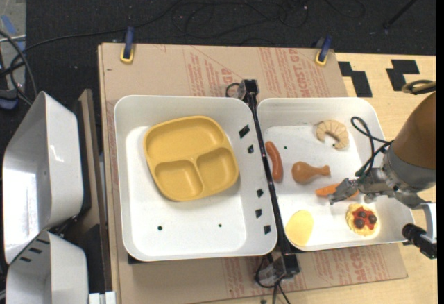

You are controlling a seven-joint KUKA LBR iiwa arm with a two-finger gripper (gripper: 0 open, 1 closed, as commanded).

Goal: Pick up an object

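The right bin holds several food toys. A croissant lies at the back, a red sausage along the left wall, and a brown drumstick in the middle. A small orange carrot piece lies just right of centre. A pale yellow disc sits at the front, and a fruit tart at the front right. My gripper comes in from the right and sits low at the carrot's right end, just above the tart. The view is too small to tell whether it touches the carrot.
The left bin bears a yellow divided plate. A black divider runs between the bins. The arm's orange band and cables hang over the right bin's right edge. Bare bin floor lies behind the drumstick.
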